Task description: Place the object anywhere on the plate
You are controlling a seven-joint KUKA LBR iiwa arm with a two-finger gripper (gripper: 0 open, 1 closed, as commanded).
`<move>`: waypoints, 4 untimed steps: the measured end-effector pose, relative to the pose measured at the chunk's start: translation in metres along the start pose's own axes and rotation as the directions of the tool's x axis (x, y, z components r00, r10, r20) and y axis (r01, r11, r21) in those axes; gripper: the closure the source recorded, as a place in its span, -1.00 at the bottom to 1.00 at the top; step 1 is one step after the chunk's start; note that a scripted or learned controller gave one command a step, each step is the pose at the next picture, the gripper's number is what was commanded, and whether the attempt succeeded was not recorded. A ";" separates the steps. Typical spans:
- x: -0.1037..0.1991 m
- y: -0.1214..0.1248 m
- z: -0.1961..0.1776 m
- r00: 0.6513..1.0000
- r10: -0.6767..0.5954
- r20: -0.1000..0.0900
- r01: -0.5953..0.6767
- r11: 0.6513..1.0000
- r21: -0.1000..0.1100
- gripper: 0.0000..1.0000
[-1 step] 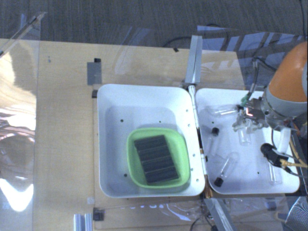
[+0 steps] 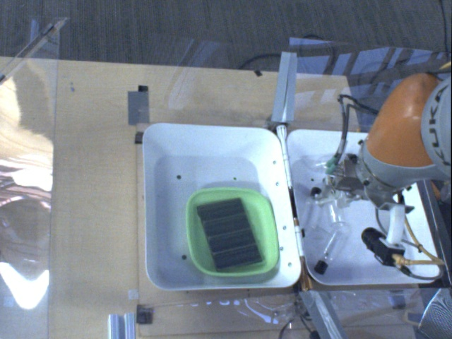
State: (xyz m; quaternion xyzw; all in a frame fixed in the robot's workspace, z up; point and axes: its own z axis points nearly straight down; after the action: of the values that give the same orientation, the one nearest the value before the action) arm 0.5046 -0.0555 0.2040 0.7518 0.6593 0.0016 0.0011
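Two shallow white bins sit side by side on a wooden bench (image 2: 85,210). The left bin (image 2: 159,189) holds a square light-green plate (image 2: 265,217) in its lower middle. A dark grey ribbed rectangular block (image 2: 227,233) lies flat on the plate, tilted slightly from the plate's edges and well within its rim. The arm (image 2: 406,129), grey with an orange band, enters from the right and hangs over the right bin (image 2: 304,147). Its gripper (image 2: 332,210), with clear, translucent fingers, points down and to the left over the right bin's floor, well apart from the plate; the glare and transparency leave it impossible to tell whether the fingers are spread or closed. Nothing is visible between them. A small dark tip (image 2: 321,266) lies near the right bin's lower edge. A black fitting with brass connectors (image 2: 385,249) hangs below the wrist.
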 end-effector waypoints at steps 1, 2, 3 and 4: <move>0.037 -0.021 0.016 0.958 -0.288 0.000 0.288 0.958 -0.002 1.00; 0.063 0.018 0.019 0.924 -0.383 0.000 0.383 0.924 -0.002 1.00; 0.055 0.014 0.019 0.861 -0.508 0.001 0.508 0.861 -0.002 1.00; 0.084 -0.014 0.019 0.794 -0.608 0.000 0.608 0.794 -0.001 1.00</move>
State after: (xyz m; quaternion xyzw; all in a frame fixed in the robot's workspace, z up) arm 0.5014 0.0293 0.1846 0.5003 0.8658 0.0016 0.0019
